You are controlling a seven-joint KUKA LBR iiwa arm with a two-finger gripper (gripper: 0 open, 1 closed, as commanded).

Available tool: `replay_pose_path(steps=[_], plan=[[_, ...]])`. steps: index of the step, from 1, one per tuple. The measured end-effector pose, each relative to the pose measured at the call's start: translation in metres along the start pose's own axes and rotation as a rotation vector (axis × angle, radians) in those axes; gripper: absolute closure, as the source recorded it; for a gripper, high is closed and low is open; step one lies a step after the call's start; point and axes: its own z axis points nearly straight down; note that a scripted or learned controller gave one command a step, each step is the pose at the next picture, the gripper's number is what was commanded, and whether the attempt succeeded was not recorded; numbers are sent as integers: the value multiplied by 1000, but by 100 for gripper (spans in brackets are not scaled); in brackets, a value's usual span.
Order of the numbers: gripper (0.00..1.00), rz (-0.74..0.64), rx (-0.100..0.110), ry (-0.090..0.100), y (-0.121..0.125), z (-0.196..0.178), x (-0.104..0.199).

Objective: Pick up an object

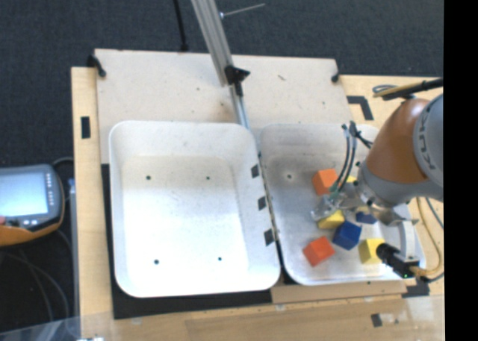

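Claw (334, 205): low in right bin (287, 154), among blocks by near edge; grip state impossible to tell.
Progress: nothing visibly lifted; pickup judged pending.
Left bin (119, 183): bare.

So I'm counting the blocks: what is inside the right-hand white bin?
The right white bin holds two orange blocks, a blue cube and two yellow blocks. The grey arm covers the bin's right part.
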Motion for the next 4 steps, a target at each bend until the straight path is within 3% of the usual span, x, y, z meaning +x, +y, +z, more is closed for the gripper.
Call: replay_pose_path(steps=[1,2,3,4], plan=[[100,-15,-2,2,-24,-90,71],[100,-17,4,3,-2,-84,132],[100,-18,6,4,-14,-85,214],[100,-14,4,2,20,-84,248]])
